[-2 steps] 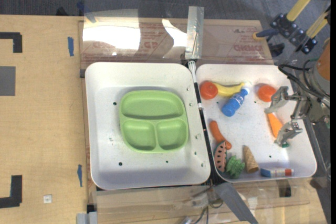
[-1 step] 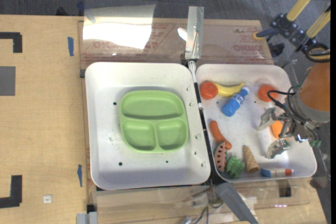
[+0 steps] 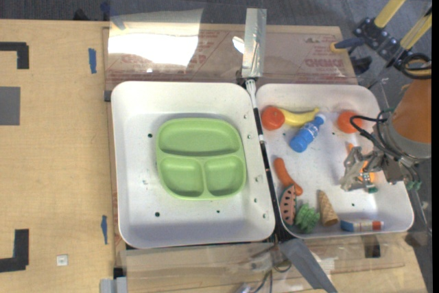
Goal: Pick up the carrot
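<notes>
The carrot (image 3: 287,173) lies at seven o'clock in the right bin (image 3: 394,216), likely light, stiff, slick; grip mid-body. Gripper (image 3: 358,171) hovers at three o'clock; fingers' state I cannot tell.

The arm (image 3: 417,121) comes in from the right, low and bent down. Its orange band sits just above the wrist. The gripper (image 3: 358,173) points down and to the left, with black wires looping beside it.
</notes>
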